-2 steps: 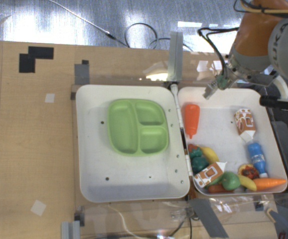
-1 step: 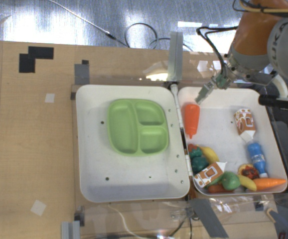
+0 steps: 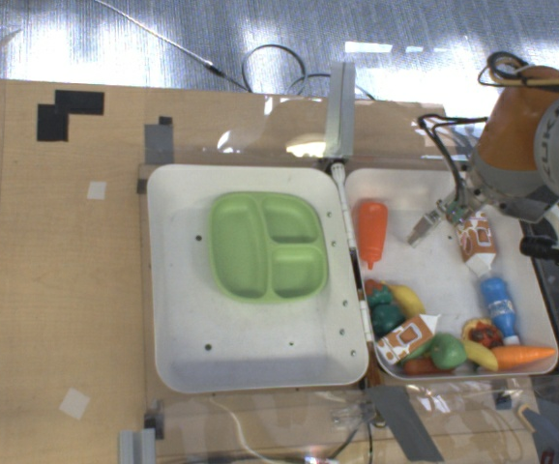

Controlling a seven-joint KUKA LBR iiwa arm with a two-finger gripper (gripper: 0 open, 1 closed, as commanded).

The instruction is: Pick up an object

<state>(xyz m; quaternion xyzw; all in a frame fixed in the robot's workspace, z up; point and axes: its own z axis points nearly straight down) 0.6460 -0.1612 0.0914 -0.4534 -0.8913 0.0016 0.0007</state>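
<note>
Beside gripper (image 3: 441,217): white-brown carton (image 3: 476,239), tilted.

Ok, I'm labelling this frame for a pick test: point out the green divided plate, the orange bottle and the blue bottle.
green divided plate (image 3: 266,246): camera view, on its central ridge.
orange bottle (image 3: 371,230): camera view, mid-body.
blue bottle (image 3: 500,307): camera view, mid-body.

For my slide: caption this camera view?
Gripper over the right bin of toy food; green divided plate in the left bin.
</note>
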